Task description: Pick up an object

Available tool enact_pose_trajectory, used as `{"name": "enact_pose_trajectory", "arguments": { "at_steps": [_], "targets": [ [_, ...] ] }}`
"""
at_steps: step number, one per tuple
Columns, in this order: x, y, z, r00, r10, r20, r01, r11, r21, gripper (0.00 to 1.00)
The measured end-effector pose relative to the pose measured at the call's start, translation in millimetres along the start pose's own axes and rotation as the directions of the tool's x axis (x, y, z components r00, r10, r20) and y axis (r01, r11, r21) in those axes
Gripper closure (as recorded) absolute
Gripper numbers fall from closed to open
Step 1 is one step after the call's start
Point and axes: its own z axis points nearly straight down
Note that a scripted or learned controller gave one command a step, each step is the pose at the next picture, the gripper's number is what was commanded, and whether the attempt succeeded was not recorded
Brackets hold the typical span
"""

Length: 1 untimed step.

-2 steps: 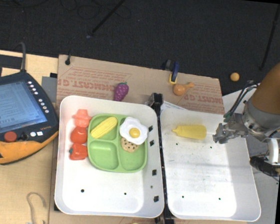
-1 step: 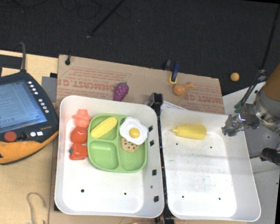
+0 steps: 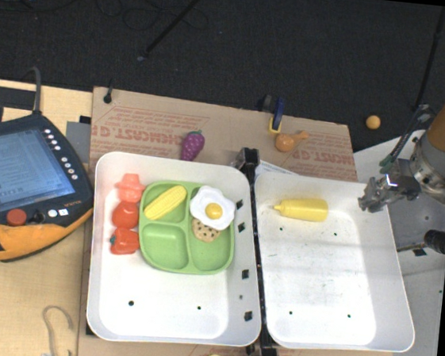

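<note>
Mostly the right bin [image 3: 329, 297] is bare: a yellow bottle [image 3: 303, 209] lies on its side near the far rim, close to the divider between the bins, with open floor all around it and toward the near edge. Much more crowded is the left bin [image 3: 160, 302]. A green tray [image 3: 174, 249] sits in its far half and carries a corn cob [image 3: 164, 201], a fried egg [image 3: 212, 208] and a cookie [image 3: 204, 230]; red toys [image 3: 125, 216] stand just beside the tray on its left side. The near half of that bin is free.

At the right bin's far right corner hangs the claw [image 3: 376, 192], above the rim, well apart from the bottle. Whether it is apart or together I cannot tell; nothing is seen in it.

On the surface, a pendant [image 3: 22, 182] lies left of the bins, and brown cardboard [image 3: 148, 129] is under them, with a purple toy [image 3: 193, 144] and an orange toy [image 3: 287, 141] on it.
</note>
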Motion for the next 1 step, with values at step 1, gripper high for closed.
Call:
{"name": "enact_pose_trajectory", "arguments": {
  "at_steps": [1],
  "targets": [
    [48.4,-17.8,-9.6,1.000,-0.001,-0.003,0.001,1.000,0.005,1.00]
  ]
}}
